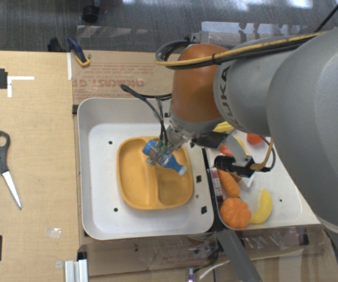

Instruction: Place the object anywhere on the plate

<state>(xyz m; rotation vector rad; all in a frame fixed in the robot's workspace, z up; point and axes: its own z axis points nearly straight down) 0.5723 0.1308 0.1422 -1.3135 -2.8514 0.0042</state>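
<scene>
Over the yellow plate [151, 184] in the left bin [93, 175], the pincer [159, 153] hangs, its opening impossible to tell. A blue object [173, 165] lies at its tip, above the plate's upper right part.

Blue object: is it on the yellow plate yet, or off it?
On it: the blue object lies against the yellow plate, under the pincer.

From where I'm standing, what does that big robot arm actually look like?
The arm is thick, rounded and smooth, in matte grey, with dark lettering on its shell. A glossy orange band rings it above the wrist. A yellowish cable runs along its top, and black cables loop from the wrist down to the gripper, a small part with blue on it.
</scene>
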